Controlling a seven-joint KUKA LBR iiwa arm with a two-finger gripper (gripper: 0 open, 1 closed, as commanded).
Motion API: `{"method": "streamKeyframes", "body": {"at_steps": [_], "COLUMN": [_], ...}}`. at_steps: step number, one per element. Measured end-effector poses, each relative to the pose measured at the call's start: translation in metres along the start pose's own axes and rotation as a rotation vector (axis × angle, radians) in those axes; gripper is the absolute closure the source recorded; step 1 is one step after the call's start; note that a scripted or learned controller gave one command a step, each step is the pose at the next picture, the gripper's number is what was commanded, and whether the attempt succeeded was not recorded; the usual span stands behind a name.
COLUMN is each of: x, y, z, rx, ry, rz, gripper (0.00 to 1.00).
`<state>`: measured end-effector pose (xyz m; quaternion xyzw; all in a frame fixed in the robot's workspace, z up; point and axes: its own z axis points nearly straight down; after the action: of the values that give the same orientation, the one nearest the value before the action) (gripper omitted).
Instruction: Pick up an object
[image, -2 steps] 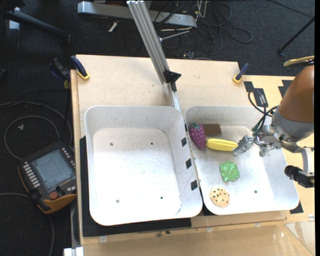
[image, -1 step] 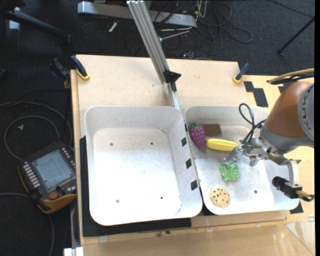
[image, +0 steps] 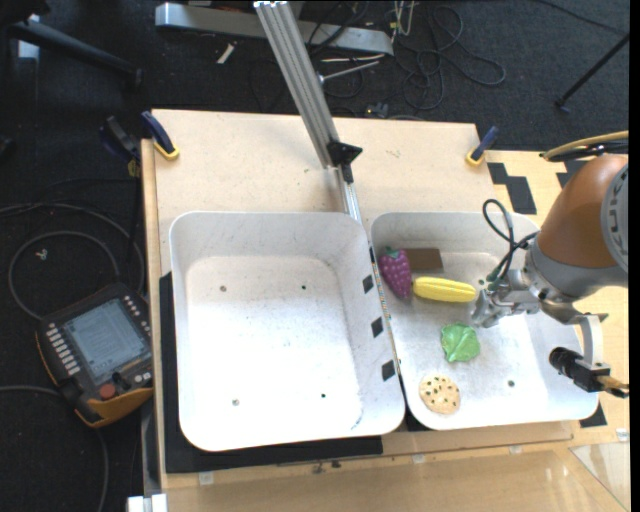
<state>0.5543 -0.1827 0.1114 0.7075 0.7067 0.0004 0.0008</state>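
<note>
Yellow plastic banana (image: 444, 290) was seen in the right white bin (image: 560, 400), just beside the gripper (image: 487, 308), whose jaws could not be told, and might be pushed away if it was bumped sideways.

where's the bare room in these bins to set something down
The left bin has bare floor wall to wall. In the right bin, free floor lies right of the cookie. Crowded: grapes, brown block, banana, green leaf, with the gripper beside them.
</note>
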Motion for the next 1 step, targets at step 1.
{"method": "streamKeyframes", "body": {"at_steps": [1], "x": [-0.0037], "y": [0.0060], "z": [-0.0441], "rx": [-0.003], "ry": [-0.002], "rz": [-0.003], "gripper": [1.00]}}
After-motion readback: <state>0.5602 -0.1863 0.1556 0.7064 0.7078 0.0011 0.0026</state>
